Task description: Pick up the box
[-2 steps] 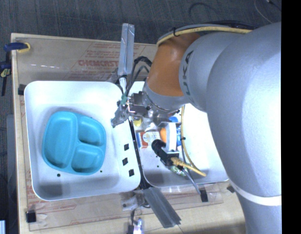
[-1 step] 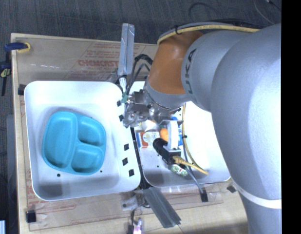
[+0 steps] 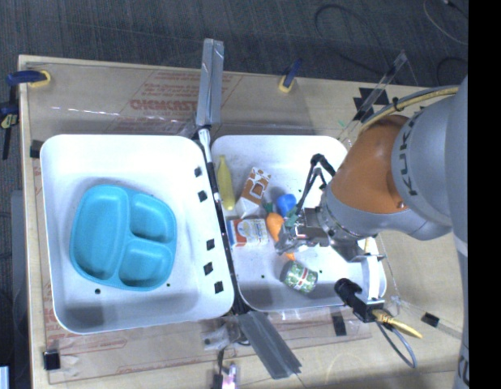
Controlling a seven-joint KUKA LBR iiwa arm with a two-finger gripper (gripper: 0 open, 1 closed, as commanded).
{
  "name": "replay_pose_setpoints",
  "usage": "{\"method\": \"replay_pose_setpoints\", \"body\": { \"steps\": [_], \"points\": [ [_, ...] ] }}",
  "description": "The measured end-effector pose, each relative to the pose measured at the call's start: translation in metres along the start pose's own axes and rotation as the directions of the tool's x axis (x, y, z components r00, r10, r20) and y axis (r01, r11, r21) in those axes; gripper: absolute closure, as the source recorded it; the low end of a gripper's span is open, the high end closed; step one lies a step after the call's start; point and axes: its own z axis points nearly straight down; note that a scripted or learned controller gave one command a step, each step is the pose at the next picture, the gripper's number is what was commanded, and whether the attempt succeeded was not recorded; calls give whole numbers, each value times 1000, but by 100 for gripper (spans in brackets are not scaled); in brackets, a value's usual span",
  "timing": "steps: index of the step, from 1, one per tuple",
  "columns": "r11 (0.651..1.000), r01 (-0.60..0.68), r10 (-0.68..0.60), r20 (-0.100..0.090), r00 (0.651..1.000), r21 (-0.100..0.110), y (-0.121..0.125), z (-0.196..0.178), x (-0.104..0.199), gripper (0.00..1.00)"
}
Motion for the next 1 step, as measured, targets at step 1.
{"method": "replay_pose_setpoints", "body": {
  "steps": [1],
  "points": [
    [938,347,-347,4,938,-3,-3,77,42,100]
  ]
}}
